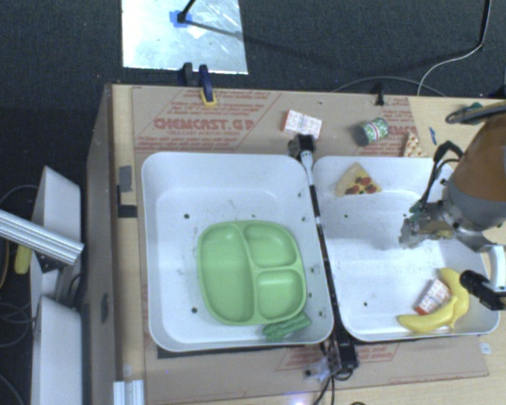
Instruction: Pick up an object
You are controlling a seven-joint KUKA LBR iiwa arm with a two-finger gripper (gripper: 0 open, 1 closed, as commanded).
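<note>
Hand (415,226) low in right bin (379,310), grip state unclear. Banana (438,310), pizza slice (357,181) well apart; risk: closes on nothing.

We read red lettering, "CHEMCAST GP", upside down on the brown board (204,123) behind the bins; smaller print stays illegible.

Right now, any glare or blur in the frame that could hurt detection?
Camera view: glare on the foil sheet on the floor; the white bins read bright and low in contrast; the gripper looks soft; the banana and green plate show clearly.
</note>
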